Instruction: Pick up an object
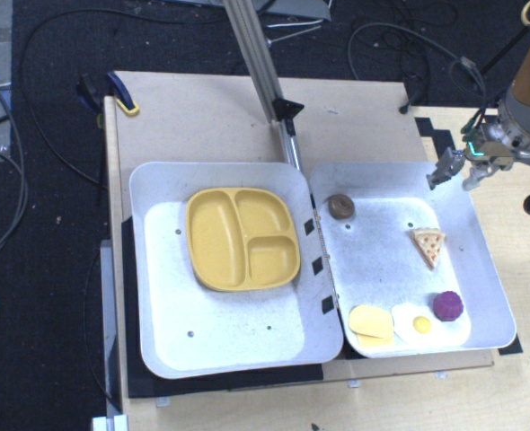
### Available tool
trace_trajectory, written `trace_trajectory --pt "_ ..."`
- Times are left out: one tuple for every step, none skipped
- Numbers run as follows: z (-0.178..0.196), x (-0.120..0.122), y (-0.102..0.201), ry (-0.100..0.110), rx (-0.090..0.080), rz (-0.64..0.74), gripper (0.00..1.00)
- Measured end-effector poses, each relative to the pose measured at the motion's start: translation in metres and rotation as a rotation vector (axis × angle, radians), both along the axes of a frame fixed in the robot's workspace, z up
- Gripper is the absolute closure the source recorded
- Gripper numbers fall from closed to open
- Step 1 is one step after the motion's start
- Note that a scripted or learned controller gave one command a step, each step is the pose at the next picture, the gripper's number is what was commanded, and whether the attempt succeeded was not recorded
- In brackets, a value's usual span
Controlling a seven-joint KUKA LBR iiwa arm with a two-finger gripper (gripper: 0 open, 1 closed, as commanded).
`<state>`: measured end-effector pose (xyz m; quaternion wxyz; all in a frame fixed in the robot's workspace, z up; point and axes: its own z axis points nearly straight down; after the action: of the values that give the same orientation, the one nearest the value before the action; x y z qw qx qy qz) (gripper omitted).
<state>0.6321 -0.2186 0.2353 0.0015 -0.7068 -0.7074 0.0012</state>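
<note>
In the right bin [481, 241], nearest us, lie a yellow block [371, 321], a fried egg [418, 323] and a purple ball [447, 306]. Farther back sit a brown ball [340, 206] and a pizza slice [428, 245]. The claw [463, 171] hangs spread apart over the bin's far right corner, holding nothing.

A robotics lab: a plywood tabletop [211, 119] on dark carpet [58, 52], loose black cables [31, 151] trailing beside it, an aluminium camera pole [256, 52] rising behind it, and toy food [427, 245] in a white bin [481, 268] on it.
</note>
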Motion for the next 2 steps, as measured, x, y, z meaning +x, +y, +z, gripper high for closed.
trace_trajectory --pt "0.003 0.001 0.0 -0.005 -0.001 0.001 0.0" --pt "-0.041 0.0 -0.002 -0.001 -0.001 -0.001 0.0"
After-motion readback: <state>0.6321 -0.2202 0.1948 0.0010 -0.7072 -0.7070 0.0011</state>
